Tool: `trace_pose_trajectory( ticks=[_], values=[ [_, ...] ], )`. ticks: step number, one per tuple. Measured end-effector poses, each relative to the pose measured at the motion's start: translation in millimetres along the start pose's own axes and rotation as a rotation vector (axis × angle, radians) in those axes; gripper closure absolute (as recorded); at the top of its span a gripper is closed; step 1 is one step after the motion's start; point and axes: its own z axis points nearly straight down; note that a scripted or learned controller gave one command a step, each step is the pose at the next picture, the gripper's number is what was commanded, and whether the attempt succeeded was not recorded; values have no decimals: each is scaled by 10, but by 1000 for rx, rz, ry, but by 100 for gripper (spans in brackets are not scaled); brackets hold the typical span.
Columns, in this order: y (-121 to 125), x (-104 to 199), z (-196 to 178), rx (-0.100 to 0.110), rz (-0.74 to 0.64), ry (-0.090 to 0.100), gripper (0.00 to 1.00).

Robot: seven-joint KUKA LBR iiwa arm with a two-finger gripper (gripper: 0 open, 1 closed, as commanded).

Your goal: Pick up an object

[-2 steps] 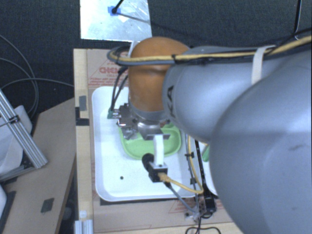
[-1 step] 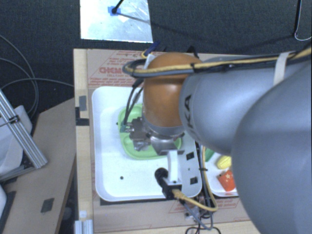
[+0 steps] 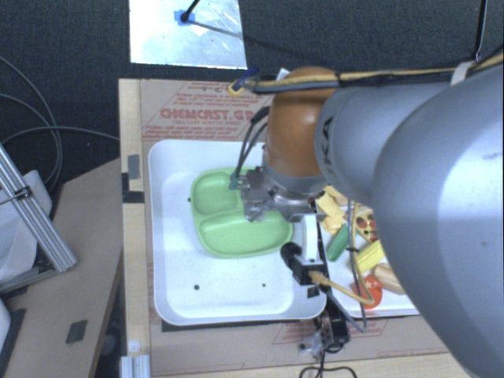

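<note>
Saw a green dish (image 3: 236,228), shallow and split into two hollows, lying in the left bin (image 3: 177,235) toward its right side, clear of the near wall. Found the hand (image 3: 253,205) directly over the dish's far right part, at the ridge between the two hollows, too close to judge contact. Could not tell whether the hand was released, clenched or grasping anything, as the wrist above hid that part. Noted nothing visibly lifted from the bin.

Followed the arm (image 3: 409,156) back from the hand: an orange band (image 3: 295,132) just above the wrist, then a broad grey body covering much of the right side and most of the right bin (image 3: 398,312).

Made out several small things in the uncovered strip of the right bin: pale yellow pieces (image 3: 335,205) at the far end, a green stick (image 3: 339,242) beside them, a yellow block (image 3: 370,254) nearer, and a red-orange piece (image 3: 370,291) nearest. Spotted a black fitting (image 3: 295,262) at the wall between the two bins.

Saw both bins resting on brown cardboard with red lettering (image 3: 205,115) on the surface (image 3: 87,235). Noted a shiny sheet (image 3: 185,22) farther back on dark ground, and a metal rail (image 3: 35,223) slanting at the left edge.
</note>
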Motion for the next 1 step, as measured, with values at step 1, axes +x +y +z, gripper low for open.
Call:
trace_pose_trajectory(
  ticks=[1],
  values=[
    [784, 453, -1146, -18, -13, 8, 100]
  ],
)
